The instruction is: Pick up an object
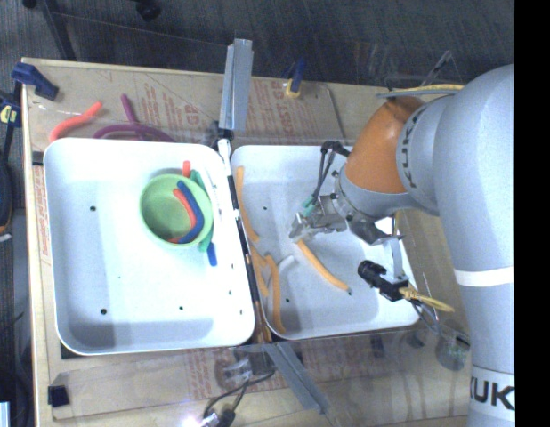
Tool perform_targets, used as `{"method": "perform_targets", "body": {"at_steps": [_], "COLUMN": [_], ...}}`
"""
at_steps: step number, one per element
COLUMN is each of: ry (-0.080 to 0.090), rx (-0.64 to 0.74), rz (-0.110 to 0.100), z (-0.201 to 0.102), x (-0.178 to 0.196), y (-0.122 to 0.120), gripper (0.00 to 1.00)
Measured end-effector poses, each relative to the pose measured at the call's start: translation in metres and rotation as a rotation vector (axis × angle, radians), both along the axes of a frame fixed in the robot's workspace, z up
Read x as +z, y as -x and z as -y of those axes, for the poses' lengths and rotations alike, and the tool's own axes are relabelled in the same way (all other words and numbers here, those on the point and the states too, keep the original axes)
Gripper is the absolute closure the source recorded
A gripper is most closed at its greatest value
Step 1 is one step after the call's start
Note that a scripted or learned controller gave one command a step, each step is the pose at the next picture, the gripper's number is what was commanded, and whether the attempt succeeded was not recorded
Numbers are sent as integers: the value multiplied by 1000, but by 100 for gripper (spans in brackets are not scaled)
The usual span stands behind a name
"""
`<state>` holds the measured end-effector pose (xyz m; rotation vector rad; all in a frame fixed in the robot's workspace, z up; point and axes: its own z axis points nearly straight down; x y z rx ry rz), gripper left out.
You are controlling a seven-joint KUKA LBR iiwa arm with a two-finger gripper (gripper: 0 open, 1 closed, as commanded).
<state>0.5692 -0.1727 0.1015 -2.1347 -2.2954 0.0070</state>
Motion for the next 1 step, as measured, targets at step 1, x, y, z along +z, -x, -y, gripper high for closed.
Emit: {"method": "perform_targets", "body": {"at_steps": [1], "ry": [1], "rx": [368], "rz": [9], "z": [-41], "x": [83], "y": [-52], "gripper": [100]}}
